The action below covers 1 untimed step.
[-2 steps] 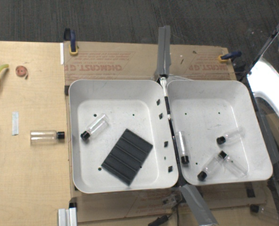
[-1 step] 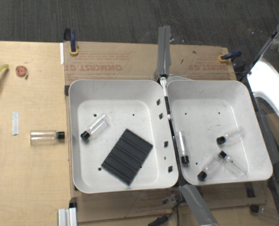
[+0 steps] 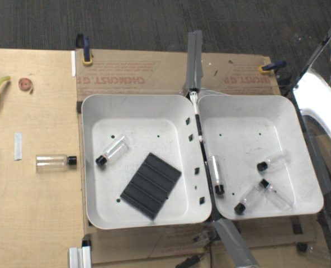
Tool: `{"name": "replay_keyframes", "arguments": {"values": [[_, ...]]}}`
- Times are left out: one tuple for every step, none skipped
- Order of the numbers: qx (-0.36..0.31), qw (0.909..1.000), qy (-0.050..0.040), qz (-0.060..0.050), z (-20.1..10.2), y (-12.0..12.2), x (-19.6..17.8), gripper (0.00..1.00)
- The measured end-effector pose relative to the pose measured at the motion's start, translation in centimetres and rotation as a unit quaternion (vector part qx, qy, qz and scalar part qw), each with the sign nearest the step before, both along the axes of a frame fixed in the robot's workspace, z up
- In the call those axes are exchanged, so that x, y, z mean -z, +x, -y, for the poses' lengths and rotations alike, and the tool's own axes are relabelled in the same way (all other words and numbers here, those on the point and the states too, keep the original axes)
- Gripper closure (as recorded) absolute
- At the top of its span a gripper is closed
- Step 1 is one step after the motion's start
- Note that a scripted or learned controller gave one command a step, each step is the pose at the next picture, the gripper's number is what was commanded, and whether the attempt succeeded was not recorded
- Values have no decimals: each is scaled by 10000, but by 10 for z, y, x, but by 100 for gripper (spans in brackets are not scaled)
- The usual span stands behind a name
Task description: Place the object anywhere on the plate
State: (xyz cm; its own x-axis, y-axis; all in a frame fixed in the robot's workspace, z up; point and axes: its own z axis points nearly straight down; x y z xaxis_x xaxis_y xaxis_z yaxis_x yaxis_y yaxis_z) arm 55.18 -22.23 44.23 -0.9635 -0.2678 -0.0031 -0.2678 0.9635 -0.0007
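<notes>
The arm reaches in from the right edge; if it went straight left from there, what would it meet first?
Probably the right bin at its rim, then the vials inside it; the arm's height is unclear, so it might pass over both.

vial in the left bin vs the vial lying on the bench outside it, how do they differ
The vial in the left bin lies at a slant, cap toward the lower left; the vial on the bench lies level, cap pointing right toward the bin. The bin vial sits on white plastic near the black ribbed plate; the bench vial rests on bare wood. Both are clear with black caps, on their sides.
</notes>
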Motion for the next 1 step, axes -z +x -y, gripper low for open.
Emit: {"name": "replay_keyframes", "arguments": {"values": [[-362, 9993, -1, 6, -1, 77, 1, 0]]}}
